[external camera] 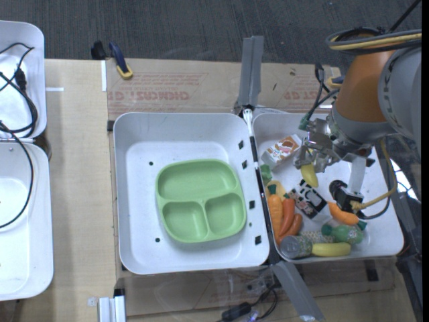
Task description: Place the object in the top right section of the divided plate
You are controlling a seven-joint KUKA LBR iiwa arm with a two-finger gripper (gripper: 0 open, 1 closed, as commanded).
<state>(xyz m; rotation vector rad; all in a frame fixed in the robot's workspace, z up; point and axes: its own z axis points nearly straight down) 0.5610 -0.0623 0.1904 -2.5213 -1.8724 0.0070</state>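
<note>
The green divided plate point(200, 200) lies in the left bin point(127, 180), with one wide section at its far side and two smaller ones at its near side. All three sections are bare. My gripper point(314, 162) hangs over the right bin point(389, 243), near its middle. A small yellow toy piece point(309, 176) sits right at the gripper's lower end; whether it is gripped or just lying beneath is unclear. The grey arm with its orange band point(362, 86) comes in from the upper right.
The right bin holds several toy foods: a white and red carton point(280, 150), carrots point(281, 215), a banana point(331, 249), an orange piece point(344, 214), a black and white block point(310, 200) and a grey disc point(292, 246). A grey divider post point(251, 72) stands between the bins.
</note>
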